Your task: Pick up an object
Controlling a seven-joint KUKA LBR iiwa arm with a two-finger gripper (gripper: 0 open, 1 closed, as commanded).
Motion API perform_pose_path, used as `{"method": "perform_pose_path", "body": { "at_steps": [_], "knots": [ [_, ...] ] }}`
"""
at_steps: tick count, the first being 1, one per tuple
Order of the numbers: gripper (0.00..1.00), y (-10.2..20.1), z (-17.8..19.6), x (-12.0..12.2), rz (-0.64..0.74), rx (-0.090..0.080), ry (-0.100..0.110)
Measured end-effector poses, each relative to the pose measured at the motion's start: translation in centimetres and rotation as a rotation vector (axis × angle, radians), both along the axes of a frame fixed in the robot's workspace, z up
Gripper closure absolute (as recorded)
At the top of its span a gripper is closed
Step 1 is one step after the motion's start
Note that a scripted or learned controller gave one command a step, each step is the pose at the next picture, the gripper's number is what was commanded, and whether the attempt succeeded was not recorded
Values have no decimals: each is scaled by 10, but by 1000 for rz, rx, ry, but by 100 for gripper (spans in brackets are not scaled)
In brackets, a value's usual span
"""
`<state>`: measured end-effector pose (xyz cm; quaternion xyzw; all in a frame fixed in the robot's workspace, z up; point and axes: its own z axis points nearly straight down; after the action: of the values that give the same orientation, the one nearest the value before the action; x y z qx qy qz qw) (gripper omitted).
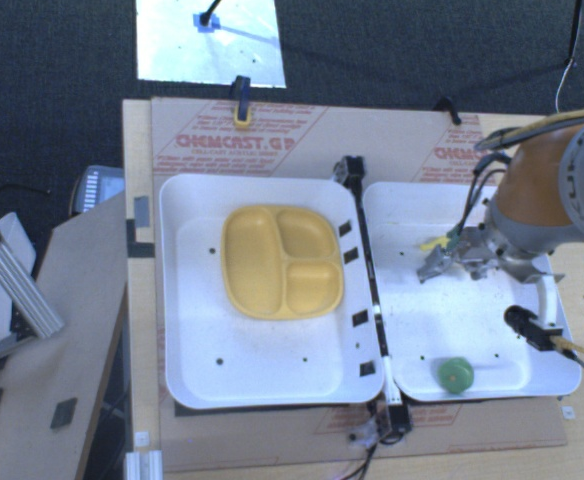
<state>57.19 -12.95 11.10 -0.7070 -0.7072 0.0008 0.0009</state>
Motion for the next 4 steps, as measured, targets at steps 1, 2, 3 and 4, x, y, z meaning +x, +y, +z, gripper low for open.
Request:
{"method": "perform_pose_path", "body": {
  "at_steps": [1, 2, 3, 4],
  "knots": [
    [100, 0, 14, 2, 0, -1, -6],
    [100, -7, 59, 5, -1, -2, -8],
    [100, -8, 114, 7, 4, -2, -10],
    [100, 49, 122, 23, 10, 2, -6]
  ]
}}
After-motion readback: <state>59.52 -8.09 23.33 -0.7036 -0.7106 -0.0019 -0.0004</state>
